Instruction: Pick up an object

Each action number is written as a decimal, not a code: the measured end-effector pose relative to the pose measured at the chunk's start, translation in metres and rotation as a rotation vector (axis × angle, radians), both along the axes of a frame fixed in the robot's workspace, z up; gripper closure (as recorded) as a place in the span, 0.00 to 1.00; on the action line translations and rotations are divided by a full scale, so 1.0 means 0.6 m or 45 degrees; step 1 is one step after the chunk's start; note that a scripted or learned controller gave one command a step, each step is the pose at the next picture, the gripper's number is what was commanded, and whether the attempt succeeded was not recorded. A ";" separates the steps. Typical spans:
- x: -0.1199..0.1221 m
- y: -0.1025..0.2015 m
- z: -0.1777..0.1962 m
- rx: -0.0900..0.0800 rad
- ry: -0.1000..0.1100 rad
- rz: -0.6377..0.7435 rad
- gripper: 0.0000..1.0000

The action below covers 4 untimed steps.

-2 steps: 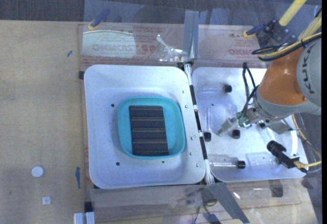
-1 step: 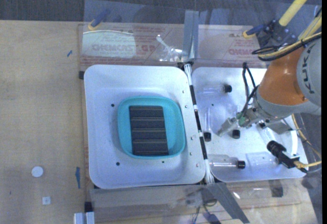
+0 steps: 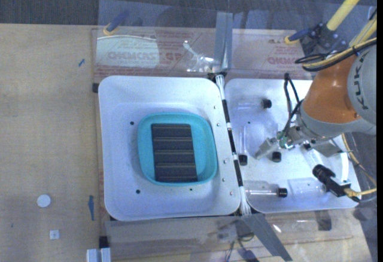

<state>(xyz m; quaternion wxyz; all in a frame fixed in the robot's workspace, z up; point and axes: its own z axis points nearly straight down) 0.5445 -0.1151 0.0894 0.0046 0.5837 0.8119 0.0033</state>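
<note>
Wooden worktop (image 3: 48, 105) carries two white bins side by side. Over the right bin (image 3: 251, 90) hangs the arm (image 3: 335, 105), its jaws (image 3: 270, 147) low above the bin floor; whether they are parted or closed cannot be told, and nothing shows between them. Just beside the jaws lies a small black cap (image 3: 276, 157). Farther back sits another black cap (image 3: 266, 103), and toward the front edge a clear tube (image 3: 263, 192). Well apart, across the divider, the left bin (image 3: 119, 195) holds a teal tray (image 3: 145, 135) with a dark ribbed block (image 3: 174, 151).
</note>
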 end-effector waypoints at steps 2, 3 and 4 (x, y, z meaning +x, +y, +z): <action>0.000 0.000 0.000 0.000 0.000 0.000 0.00; 0.000 0.000 0.000 0.000 0.000 0.000 0.00; 0.000 0.000 0.000 0.000 0.000 0.000 0.00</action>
